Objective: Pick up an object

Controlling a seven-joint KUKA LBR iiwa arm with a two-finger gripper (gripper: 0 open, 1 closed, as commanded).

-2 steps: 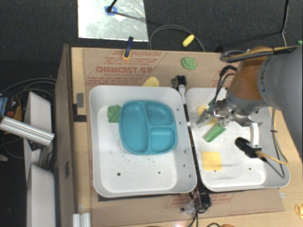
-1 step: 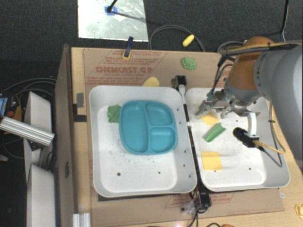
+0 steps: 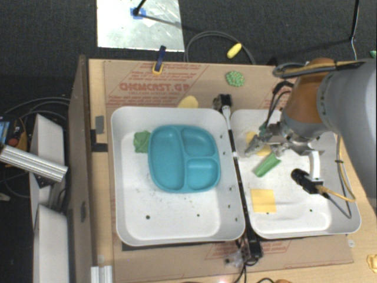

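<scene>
Arm (image 3: 330,99): enters from the right of the frame.
Gripper (image 3: 263,144): low over the right bin (image 3: 294,223), centre-right of frame; opening cannot be told.
Green block (image 3: 267,165): just below the gripper.
Yellow square (image 3: 263,200): lower in that bin.
Blue tray (image 3: 184,158): left bin (image 3: 171,223).

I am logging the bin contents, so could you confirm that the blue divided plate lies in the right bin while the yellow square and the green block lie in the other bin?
Not quite: the camera view shows the blue divided plate in the left bin, not the right. The yellow square and the green block lie in the other bin, the right bin.
</scene>
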